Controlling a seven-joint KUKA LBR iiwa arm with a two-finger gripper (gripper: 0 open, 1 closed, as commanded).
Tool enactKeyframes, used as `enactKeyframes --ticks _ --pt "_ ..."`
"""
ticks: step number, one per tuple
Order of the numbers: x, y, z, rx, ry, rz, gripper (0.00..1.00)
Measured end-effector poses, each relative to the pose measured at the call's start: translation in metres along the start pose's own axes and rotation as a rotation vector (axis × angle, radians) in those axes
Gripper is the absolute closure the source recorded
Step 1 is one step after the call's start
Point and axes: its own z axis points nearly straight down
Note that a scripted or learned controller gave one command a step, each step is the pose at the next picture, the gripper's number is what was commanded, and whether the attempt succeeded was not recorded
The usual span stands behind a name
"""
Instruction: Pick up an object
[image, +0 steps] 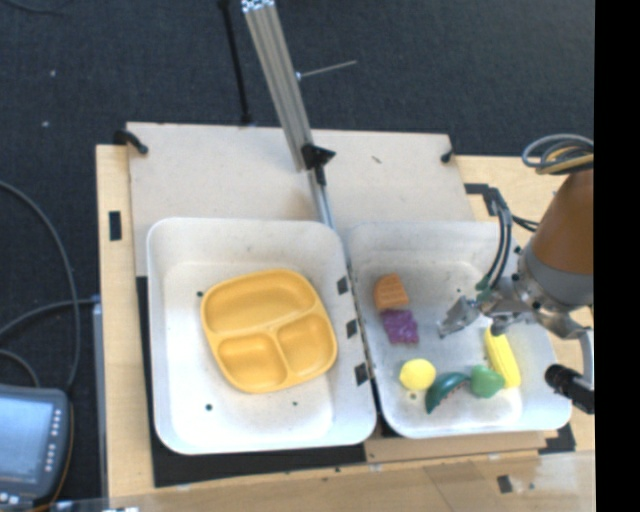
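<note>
I see open floor at the right bin's (420, 245) top; orange block (391, 292), purple piece (400, 326), yellow ball (417, 375), green toy (486, 382) crowd its lower half.

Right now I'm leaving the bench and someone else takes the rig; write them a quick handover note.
Gripper: low inside the right bin, nothing visibly held; whether it is open or shut can't be told from this view.
Right bin: orange block, purple piece, yellow ball, green pieces, yellow bar. The gripper sits right of the purple piece, above the green ones.
Left bin: yellow divided plate.
Done: arm brought down into the right bin.
Left: grasp and lift one object.
</note>
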Motion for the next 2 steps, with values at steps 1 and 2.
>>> enactKeyframes --ticks 1,2 --pt "0.000 0.000 0.000 -0.001 -0.001 0.003 0.00" --pt "-0.012 -0.003 0.051 0.005 -0.002 0.003 0.00"
